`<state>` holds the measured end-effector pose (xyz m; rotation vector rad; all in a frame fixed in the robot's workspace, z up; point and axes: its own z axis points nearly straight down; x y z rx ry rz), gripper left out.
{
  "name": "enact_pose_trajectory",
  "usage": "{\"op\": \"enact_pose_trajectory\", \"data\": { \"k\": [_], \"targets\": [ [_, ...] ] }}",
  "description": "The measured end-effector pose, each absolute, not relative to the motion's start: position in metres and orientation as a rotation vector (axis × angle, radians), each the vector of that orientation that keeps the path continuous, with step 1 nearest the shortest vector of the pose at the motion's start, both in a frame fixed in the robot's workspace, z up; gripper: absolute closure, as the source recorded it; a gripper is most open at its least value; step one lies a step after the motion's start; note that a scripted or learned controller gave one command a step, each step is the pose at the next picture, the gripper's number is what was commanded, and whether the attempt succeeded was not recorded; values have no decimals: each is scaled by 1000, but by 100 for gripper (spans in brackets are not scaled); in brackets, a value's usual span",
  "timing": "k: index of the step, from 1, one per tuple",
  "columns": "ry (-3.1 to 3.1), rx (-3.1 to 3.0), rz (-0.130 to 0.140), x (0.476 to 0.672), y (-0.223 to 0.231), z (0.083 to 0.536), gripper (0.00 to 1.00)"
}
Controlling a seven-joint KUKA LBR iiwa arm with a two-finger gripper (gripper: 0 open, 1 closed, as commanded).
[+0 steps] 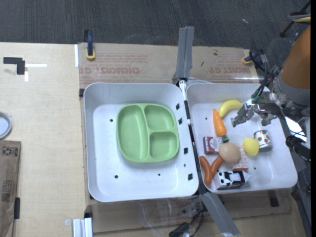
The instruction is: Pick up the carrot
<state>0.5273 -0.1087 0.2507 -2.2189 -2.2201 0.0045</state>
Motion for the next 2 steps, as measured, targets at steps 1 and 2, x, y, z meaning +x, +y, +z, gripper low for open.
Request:
{"op": "enact_pose_trajectory", "data": {
  "k": [1,2],
  "targets": [
    [-2570,-1805,2,573,-86,191,0],
    [-2498,-1905,0,611,-127,92,0]
  ]
}}
